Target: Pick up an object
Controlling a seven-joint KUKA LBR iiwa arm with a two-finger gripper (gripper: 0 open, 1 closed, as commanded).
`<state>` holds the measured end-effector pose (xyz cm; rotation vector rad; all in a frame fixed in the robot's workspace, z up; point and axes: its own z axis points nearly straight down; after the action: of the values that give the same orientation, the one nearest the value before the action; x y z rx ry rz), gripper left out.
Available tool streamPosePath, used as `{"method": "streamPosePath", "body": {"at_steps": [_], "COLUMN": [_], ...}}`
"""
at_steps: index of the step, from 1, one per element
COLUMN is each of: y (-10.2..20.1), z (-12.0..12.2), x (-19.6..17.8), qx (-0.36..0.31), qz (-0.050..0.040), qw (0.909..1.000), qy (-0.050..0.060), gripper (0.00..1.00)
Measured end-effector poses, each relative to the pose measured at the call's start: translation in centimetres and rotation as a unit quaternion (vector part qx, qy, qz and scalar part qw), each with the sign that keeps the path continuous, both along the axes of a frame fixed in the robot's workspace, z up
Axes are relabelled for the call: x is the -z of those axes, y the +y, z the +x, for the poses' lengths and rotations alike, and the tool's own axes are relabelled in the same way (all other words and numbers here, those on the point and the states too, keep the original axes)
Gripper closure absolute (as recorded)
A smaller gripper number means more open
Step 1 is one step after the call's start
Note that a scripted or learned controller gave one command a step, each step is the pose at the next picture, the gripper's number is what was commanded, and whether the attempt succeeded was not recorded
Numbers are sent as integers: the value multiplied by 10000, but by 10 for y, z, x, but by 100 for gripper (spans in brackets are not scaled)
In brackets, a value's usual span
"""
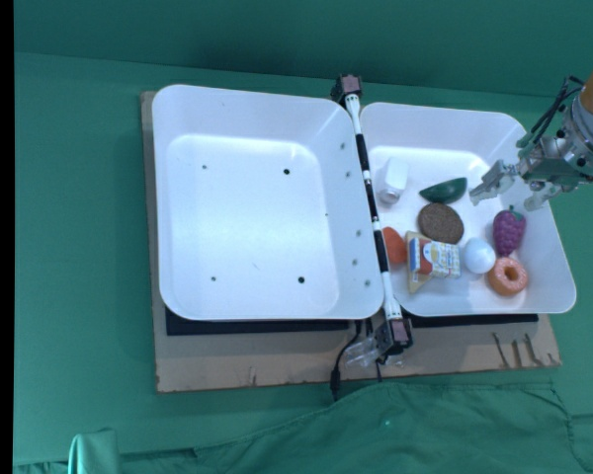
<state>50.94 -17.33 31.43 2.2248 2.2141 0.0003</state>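
My gripper [514, 187] hangs over the right bin [445, 131], near its right side, with its two fingers spread apart and nothing between them. Just below it lies a purple bunch of grapes [508, 231]. To its left sits a dark green wedge [444, 190] and under that a brown round cookie [441, 223]. Further down are a white ball [477, 256], an orange-pink doughnut [507, 276], a small printed carton [433, 259] and an orange-red piece [394, 247]. A white cup [394, 176] stands near the divider.
The left bin [247, 117] adjoins the right one along a black-and-white bar [368, 191]. Both rest on a cardboard sheet [257, 368] on the green bench. Green cloth [395, 428] bunches along the front edge.
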Motion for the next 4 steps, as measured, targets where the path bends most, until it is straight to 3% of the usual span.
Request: {"method": "streamPosePath", "body": {"at_steps": [1,3,4], "y": [0,5,3], "z": [0,-1,3], "x": [0,88,128], "qx": [0,-6,1], "qz": [0,8,-2], "qw": [10000,10000,10000], "qy": [0,20,-61], "gripper": [0,0,0]}}
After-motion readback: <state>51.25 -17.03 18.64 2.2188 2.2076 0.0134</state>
